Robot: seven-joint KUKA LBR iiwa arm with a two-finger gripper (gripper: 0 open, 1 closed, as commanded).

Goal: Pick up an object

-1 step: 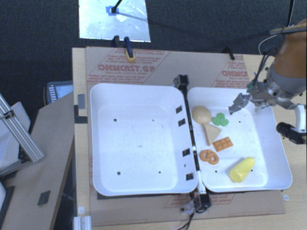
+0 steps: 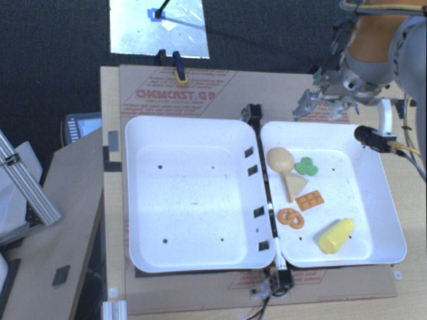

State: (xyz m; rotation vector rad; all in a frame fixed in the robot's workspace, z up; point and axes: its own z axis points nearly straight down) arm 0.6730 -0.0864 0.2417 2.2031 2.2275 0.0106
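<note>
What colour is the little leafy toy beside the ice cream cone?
Green: the small leafy toy shows clearly in the camera view.

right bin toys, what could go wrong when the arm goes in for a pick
The toys crowd the right bin's left side: the ice cream cone touches the green piece, with the waffle and pretzel just below it, so the tool may nudge neighbours or close on two at once. The pretzel lies flat near the divider, leaving little to grip. The yellow bottle looks rounded and might roll away.

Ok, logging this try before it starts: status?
End effector above right bin's far rim, holding nothing. Yellow bottle, pretzel, green piece lie loose in it. Path clear.
</note>
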